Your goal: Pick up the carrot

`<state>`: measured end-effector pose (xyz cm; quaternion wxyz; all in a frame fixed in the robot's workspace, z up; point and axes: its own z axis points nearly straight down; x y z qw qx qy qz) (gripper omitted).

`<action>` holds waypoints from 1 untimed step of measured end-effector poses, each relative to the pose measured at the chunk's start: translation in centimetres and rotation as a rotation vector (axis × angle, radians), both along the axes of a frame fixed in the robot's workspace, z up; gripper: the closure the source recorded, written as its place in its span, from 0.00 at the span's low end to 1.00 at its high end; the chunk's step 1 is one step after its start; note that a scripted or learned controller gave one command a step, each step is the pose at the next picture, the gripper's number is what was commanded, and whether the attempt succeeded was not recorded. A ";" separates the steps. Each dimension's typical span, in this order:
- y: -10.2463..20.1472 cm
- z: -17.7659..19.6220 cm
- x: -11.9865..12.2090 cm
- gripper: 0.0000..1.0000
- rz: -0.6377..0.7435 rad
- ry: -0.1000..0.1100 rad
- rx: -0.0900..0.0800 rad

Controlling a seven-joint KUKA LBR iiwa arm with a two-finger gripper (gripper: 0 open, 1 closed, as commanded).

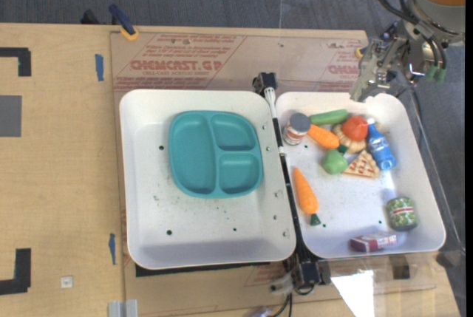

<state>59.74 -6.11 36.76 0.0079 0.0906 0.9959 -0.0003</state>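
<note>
While the carrot (304, 192) is lying at the lower left of the right bin (425, 160), close against the divider, the gripper (372, 79) is hanging well apart from it, above the bin's upper rim at the upper right of the frame, carrying nothing. Its opening cannot be judged from this angle. Near the frame's bottom, a small wrapped bar (373, 241) and a green patterned ball (401, 213) are resting by the bin's lower right corner. Farther up, between carrot and gripper, a clutter is sitting: pizza slice (362, 166), blue bottle (380, 147), a second orange piece (323, 136), small can (296, 128), tomato (355, 128), green pod (329, 117). Left bin (148, 219) is holding a teal divided plate (216, 153).
</note>
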 end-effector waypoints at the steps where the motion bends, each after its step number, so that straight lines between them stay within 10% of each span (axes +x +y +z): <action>1: 0.1 -0.2 -0.1 0.00 0.002 0.005 0.001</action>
